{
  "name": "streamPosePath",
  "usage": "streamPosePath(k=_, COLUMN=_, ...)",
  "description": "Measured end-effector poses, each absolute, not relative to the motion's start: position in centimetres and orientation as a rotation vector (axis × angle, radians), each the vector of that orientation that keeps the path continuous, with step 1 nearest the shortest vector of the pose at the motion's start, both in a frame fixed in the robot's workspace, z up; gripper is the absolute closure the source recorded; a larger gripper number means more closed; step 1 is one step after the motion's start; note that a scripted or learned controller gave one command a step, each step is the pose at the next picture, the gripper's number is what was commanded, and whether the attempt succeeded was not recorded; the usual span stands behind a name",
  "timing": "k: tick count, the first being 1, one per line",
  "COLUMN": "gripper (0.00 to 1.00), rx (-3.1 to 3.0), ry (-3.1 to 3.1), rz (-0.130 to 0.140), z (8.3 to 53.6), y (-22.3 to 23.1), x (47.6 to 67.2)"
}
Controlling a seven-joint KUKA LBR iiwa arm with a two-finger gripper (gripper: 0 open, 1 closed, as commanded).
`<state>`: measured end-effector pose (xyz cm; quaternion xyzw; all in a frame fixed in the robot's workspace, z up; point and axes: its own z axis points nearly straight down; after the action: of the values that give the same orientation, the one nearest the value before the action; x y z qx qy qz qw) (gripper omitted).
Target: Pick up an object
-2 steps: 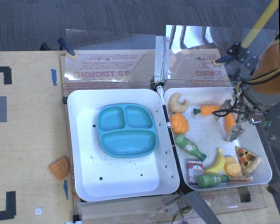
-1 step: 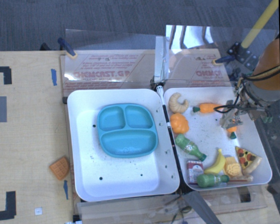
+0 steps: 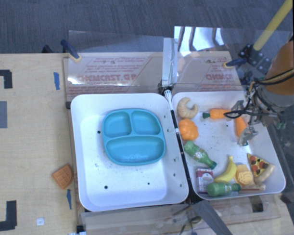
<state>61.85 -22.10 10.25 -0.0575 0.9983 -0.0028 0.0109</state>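
My gripper hangs low over the right part of the right bin, below the orange-banded wrist and its cables. An orange carrot-like piece lies right against the gripper's left side; whether it is gripped is unclear. Spread through the same bin are a second carrot, a croissant, an orange fruit, a green bottle, a banana, corn, a pizza slice, a red-and-white packet and another green bottle.
The left bin holds a blue divided plate. A brown waffle-like piece lies on the wooden bench left of the bins. Clear plastic panels stand behind both bins.
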Motion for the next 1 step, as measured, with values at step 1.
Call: streamPosePath(k=1, gripper=0.0, rx=-0.08, ry=3.129, rz=-0.003, z=8.79, y=-22.31, x=63.48)
